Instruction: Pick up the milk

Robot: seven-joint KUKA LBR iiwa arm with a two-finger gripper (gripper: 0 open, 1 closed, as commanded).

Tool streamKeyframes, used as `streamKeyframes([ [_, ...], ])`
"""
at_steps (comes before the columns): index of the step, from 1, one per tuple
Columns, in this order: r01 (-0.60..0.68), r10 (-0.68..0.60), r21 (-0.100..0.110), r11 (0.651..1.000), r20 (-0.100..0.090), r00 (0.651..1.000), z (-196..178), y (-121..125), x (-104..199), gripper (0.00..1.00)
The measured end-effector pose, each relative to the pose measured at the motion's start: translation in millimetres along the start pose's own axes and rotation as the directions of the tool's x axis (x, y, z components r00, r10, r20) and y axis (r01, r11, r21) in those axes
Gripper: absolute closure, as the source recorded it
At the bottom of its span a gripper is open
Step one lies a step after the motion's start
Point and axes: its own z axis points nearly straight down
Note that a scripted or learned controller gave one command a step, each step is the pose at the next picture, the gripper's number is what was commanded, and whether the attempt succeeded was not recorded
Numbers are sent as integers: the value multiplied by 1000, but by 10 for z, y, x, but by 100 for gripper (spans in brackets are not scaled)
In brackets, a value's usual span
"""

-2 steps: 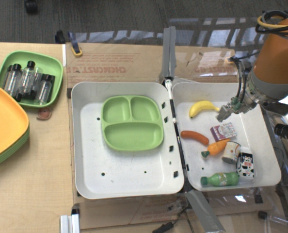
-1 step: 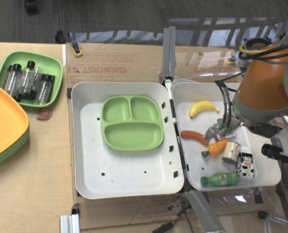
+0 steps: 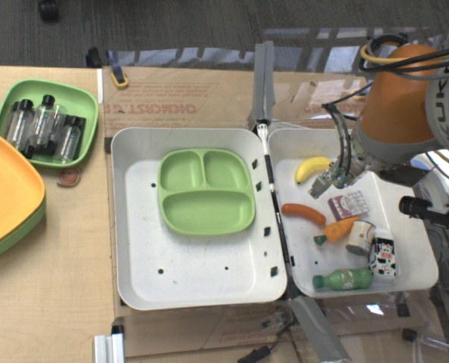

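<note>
1. Right now the gripper [image 3: 332,178] hangs over the right bin [image 3: 428,267], at its upper middle, just beside the banana [image 3: 312,168].
2. Whether its claw is apart or together cannot be told from this slanted view; nothing shows between its tips.
3. The milk [image 3: 382,256], a small white carton with black patches, stands near the lower right corner of that bin, well apart from the gripper.
4. A tan can [image 3: 360,237] lies touching the milk on its upper left side, and a green bottle [image 3: 344,280] lies on its side just below both.
5. Between gripper and milk sit a pink packet [image 3: 348,203], a carrot [image 3: 335,231] and a red sausage [image 3: 304,213].
6. The left bin [image 3: 137,271] bears a green divided plate [image 3: 206,191].
7. Far left, a green tray [image 3: 28,97] of small bottles rests on the bench beside stacked orange plates [image 3: 9,195].
</note>
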Motion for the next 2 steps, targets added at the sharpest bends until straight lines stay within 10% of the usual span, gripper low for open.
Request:
streamKeyframes([
  [2, 113, -113, 1, 994, -1, 994, -1, 169, 593, 100],
])
